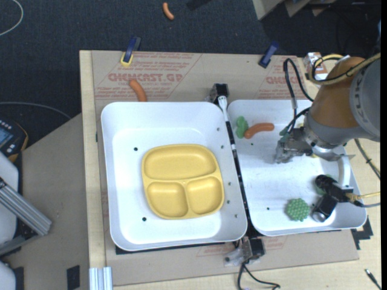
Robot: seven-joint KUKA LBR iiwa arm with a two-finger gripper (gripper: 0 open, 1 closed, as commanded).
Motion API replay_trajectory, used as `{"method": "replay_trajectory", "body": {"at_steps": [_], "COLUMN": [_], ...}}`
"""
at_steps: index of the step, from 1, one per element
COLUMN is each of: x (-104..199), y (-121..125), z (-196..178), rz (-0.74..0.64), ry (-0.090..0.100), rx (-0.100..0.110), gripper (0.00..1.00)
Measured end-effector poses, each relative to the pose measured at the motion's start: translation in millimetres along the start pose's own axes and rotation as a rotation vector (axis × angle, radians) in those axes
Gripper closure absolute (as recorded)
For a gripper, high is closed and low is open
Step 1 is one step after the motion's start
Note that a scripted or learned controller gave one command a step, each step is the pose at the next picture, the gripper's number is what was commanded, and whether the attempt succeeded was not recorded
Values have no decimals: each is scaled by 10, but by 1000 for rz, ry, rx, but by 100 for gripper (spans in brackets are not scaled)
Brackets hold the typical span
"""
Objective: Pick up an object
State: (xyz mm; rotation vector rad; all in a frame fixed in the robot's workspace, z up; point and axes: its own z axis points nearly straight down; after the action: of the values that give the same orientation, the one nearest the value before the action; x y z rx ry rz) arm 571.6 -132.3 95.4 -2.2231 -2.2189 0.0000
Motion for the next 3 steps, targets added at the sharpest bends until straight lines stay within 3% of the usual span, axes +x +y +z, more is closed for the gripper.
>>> {"method": "replay_trajectory", "body": {"at_steps": [2,3], "x": [-22,-23], "y": [179,191], "z": [-1015,-1318], "rz": [-4,-3], "ry": [-3,-3], "rx": [-9,-7], "gripper": [100,100]}}
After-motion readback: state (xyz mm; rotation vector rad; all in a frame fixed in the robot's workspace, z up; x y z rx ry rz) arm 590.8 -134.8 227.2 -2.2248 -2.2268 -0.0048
